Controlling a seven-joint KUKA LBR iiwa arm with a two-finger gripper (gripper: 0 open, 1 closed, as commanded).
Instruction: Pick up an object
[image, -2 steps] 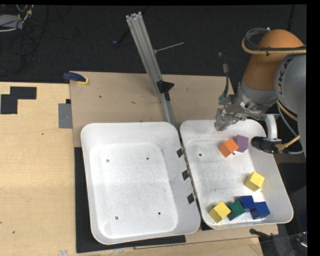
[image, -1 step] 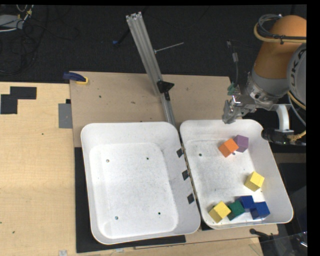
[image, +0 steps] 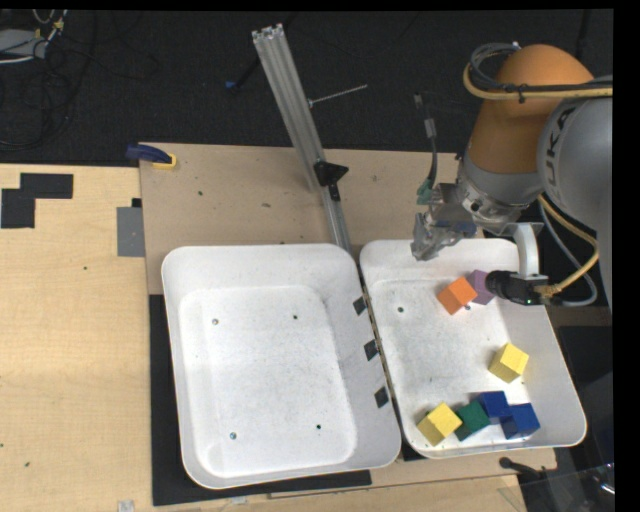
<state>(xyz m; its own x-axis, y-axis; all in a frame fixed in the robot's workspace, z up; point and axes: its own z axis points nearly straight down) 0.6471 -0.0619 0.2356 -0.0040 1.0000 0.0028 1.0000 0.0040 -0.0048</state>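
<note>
From my remote station, I read the grasp as not yet made. The grey two-finger gripper (image: 432, 243) hangs over the far rim of the right shallow white plastic bin (image: 560, 400), below the arm's orange band. No object sits between its fingers, and I cannot tell whether they stand apart or together at this angle.

Candidate objects, all resting on the right bin's floor:
- An orange cube (image: 458, 295), the nearest to the gripper, just beside a purple block (image: 481, 285) that it partly hides.
- A yellow cube (image: 509, 362), on its own toward the bin's right side.
- A cluster near the front rim: a second yellow cube (image: 438, 423), a green block (image: 471, 417) and two blue blocks (image: 505, 412), packed close or touching.

The left shallow white plastic bin (image: 200, 270) lies alongside.

Remaining work, in my judgement: select a target, descend over it, close on it and lift. The orange cube looks the shortest reach, though its purple neighbour may crowd one finger.
</note>
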